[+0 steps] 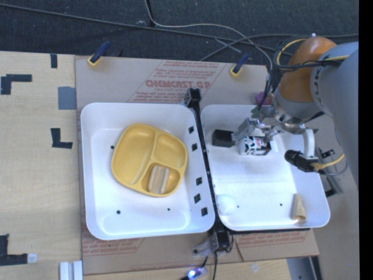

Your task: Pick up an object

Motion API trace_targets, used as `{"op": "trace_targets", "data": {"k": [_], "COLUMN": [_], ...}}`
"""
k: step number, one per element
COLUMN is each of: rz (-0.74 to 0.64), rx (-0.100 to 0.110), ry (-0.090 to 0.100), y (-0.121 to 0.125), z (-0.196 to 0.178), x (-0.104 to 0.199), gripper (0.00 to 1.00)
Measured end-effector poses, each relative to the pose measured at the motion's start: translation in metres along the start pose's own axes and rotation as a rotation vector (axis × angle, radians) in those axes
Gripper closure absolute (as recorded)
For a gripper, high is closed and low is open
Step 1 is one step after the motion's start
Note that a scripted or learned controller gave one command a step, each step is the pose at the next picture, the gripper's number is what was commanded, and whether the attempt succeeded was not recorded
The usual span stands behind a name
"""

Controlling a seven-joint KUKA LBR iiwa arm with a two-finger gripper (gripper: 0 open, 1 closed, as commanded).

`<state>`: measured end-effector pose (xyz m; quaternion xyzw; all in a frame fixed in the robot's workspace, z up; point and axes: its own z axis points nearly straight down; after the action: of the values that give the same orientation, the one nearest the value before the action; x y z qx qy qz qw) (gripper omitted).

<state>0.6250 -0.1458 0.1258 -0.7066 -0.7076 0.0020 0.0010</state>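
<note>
Nearest to me, at the front lip of the right bin (265, 221), a small tan wedge (298, 208) lies against the right corner and a pale, roundish white thing (226, 203) sits by the left wall, hard to make out against the plastic; both look like loose pickings left wherever they came to rest, well apart from the arm. Across the divider, the left bin (93, 174) holds a yellow divided plate (149, 158) with a beige block (158, 178) lying in its lower compartment, which keeps it from sliding about. Further back in the right bin the gripper (256, 139) hangs low over the floor, reached in from the right, with the orange band (303, 69) behind it. Just under its tip is a small white object with dark markings (255, 146), which I take to be what it is after; it seems to lie right at the tip, touching or nearly so, but I cannot tell whether it is gripped. Whether the jaws are open or closed is more than I can tell from here. A small black block (222, 137) rests just beside, towards the divider, clear of the gripper and probably not the target.
</note>
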Motion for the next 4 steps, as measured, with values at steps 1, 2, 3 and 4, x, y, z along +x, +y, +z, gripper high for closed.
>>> {"op": "trace_targets", "data": {"k": [1, 2, 3, 4], "rz": [0.0, -0.002, 0.0, 0.0], "rx": [-0.023, -0.03, -0.009, -0.008], "ry": [-0.005, -0.007, 0.0, 0.0], "y": [0.006, 0.009, 0.007, 0.008], "z": [0.013, 0.001, -0.063, -0.115], "x": [-0.002, -0.001, -0.001, -0.001], "gripper": [0.0, 1.0, 1.0, 1.0]}}
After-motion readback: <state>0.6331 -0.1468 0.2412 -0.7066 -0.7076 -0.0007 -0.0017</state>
